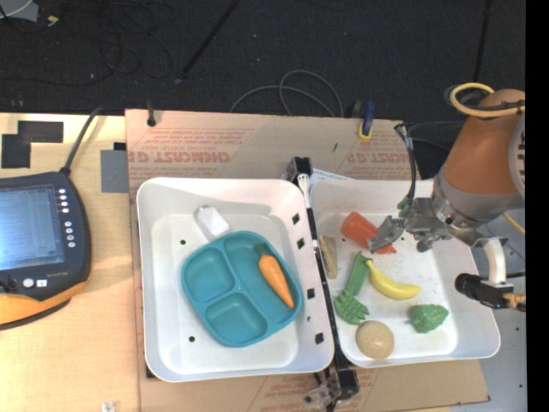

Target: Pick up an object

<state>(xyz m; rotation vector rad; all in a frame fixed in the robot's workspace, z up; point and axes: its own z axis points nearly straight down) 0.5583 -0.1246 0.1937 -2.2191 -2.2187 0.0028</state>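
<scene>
The robot's gripper (388, 234) hangs low in the right bin (467, 337), its dark fingers blurred against an orange-red wedge-shaped toy (358, 227); whether they are spread or closed cannot be told from this angle, nor whether they clasp the toy. The wedge sits in the bin's upper left area, just beside the fingertips, smooth and matte like moulded plastic. Below it lie a curved yellow banana (393, 283), a long green vegetable (351, 288) ending in a leafy base, a knobbly green broccoli piece (427, 317) and a round beige ball (374, 338) near the front wall. A slim tan stick (329, 257) lies along the bin's left wall. The left bin (163, 333) holds a teal, three-compartment plate (232, 294), glossy and rounded, with an orange carrot (276, 280) lying in its right compartment, and a small white block (211, 221) just beyond the plate's upper edge. Both bins rest on cardboard (223, 148), beside a control tablet (39, 234).
</scene>
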